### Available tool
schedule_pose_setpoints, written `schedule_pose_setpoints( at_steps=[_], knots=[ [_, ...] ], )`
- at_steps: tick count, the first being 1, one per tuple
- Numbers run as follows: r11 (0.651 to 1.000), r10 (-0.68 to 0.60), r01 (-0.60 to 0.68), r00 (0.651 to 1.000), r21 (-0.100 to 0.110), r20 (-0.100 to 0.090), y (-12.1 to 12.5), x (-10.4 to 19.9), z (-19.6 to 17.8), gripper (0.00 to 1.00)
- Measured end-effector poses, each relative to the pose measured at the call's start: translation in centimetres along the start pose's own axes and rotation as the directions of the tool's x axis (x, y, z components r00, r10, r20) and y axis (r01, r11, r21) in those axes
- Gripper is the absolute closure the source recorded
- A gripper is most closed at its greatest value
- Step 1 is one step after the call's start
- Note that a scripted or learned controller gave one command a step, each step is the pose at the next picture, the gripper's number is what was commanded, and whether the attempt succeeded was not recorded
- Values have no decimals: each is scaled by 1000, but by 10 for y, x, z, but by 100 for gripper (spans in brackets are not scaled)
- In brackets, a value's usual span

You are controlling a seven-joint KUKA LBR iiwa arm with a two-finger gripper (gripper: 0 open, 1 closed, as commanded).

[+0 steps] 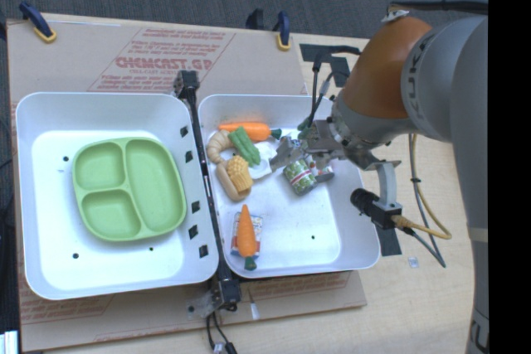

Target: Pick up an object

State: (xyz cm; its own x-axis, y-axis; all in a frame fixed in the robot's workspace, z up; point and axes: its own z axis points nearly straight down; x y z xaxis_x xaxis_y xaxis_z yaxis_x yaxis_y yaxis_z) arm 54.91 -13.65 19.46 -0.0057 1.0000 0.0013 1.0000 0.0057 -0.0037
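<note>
A small green-labelled can with a silvery top [299,177] lies tilted in the right white bin [332,249], toward its right half, directly at the tips of the two-finger gripper [309,162]. The gripper reaches down over the can and overlaps its upper end, but whether the can sits between the fingers, and whether those fingers are spread or closed, cannot be told from this angle. The grey arm with its orange band [390,70] comes in from the right above the bin's rim.

Just left of the can lies a green toy vegetable [245,147], with an orange toy carrot [247,129] touching its upper end near the bin's far wall. A yellow toy corn cob [237,173] sits beside them, against a pale tan curved piece [217,147]. Nearer the front edge rests a second orange carrot on a white packet [245,234], well apart from the can.

The left white bin [41,261] holds a light green three-compartment plastic plate [129,188].
</note>
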Motion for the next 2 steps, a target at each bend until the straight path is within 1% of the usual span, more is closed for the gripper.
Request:
schedule_pose_setpoints(
  at_steps=[1, 2],
  knots=[
    [1000, 1, -1, 1000, -1, 4, 2, 20, 103, 0],
    [1000, -5, 5, 1000, 0, 4, 2, 21, 93, 100]
  ],
)
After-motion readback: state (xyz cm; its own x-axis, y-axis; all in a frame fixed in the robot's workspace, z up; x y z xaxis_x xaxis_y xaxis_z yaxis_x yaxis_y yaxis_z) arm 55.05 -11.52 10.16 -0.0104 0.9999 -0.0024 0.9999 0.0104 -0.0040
